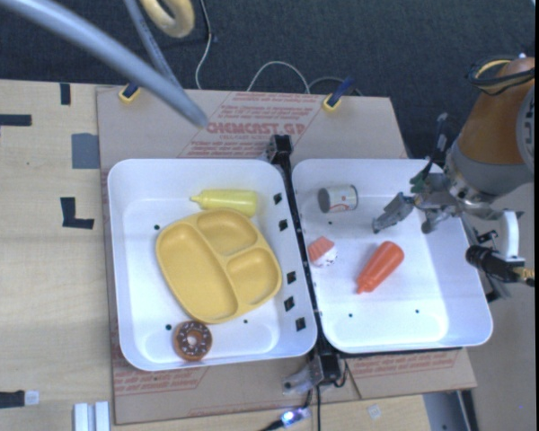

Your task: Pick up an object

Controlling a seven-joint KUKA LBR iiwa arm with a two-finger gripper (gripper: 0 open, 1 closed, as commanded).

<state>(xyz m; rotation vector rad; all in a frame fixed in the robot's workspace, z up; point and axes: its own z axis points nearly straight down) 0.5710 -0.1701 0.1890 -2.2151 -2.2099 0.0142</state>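
1. While no one thing is marked out for picking, we take the carrot (pixel 379 267) as nearest the gripper (pixel 411 210): it lies tilted in the middle of the right bin (pixel 458 330), thick end toward the upper right, tip toward the lower left.
2. We see the gripper just above and to the right of the carrot, in the upper right part of that bin; its fingers stand spread apart with nothing between them.
3. We find a small red and white piece (pixel 322 251) left of the carrot, near the bin's left wall.
4. We see a grey can (pixel 338 198) lying on its side above that piece, in the upper left of the right bin, well apart from the carrot.
5. We see the arm (pixel 494 137) come in from the right edge of the frame, its orange band above the wrist.
6. Across the divider, the left bin (pixel 126 241) holds a yellow tray (pixel 217 264) with three compartments at its middle.
7. We see a yellow bottle (pixel 225 201) lying along the tray's upper edge, touching or nearly so.
8. We see a donut (pixel 192 340) just below the tray, in the lower part of the left bin.
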